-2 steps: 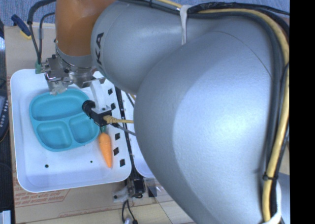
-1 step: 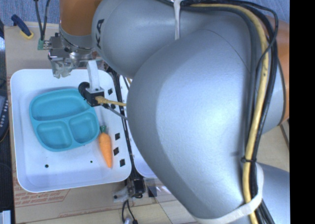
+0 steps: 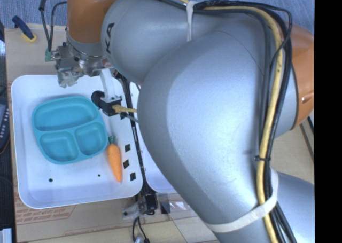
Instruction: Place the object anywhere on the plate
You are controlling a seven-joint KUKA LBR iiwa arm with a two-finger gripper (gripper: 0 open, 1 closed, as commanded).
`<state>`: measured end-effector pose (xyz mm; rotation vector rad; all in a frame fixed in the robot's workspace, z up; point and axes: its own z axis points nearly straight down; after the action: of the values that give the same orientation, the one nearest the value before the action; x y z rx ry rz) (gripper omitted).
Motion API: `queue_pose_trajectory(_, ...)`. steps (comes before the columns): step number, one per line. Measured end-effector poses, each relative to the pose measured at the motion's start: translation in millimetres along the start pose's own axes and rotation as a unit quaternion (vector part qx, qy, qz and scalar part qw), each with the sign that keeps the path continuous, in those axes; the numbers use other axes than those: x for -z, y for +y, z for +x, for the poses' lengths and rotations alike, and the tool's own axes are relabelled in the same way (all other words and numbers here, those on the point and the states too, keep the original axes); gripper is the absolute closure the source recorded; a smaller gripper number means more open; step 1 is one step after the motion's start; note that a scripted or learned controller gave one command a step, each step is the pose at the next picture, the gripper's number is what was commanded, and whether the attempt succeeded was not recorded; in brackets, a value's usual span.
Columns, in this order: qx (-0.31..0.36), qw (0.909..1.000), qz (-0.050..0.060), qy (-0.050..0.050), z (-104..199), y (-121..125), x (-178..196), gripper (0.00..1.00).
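Carrot [image 3: 114, 163]: lying in the left bin [image 3: 24, 130], just right of the blue plate [image 3: 68, 127], leafy end touching or nearly touching the plate's near-right corner; not on the plate yet.
Long axis: running far to near, green tip far, orange point near.
Gripper [image 3: 68, 74]: at the far edge of the left bin, beyond the plate's far rim; jaws blurred and seen end-on, cannot tell whether released or clenched; nothing seen held.
Key relation: carrot well apart from the gripper, toward the near right, with the plate between.
Next move, likely: travel near and right, close across the carrot's short width.
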<state>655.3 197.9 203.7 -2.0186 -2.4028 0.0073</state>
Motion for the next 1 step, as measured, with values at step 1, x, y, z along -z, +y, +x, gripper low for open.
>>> queue_pose_trajectory(1, 0.005, 1.0000, -0.001, 0.001, 3.1, 0.6, 11.4, 1.00)
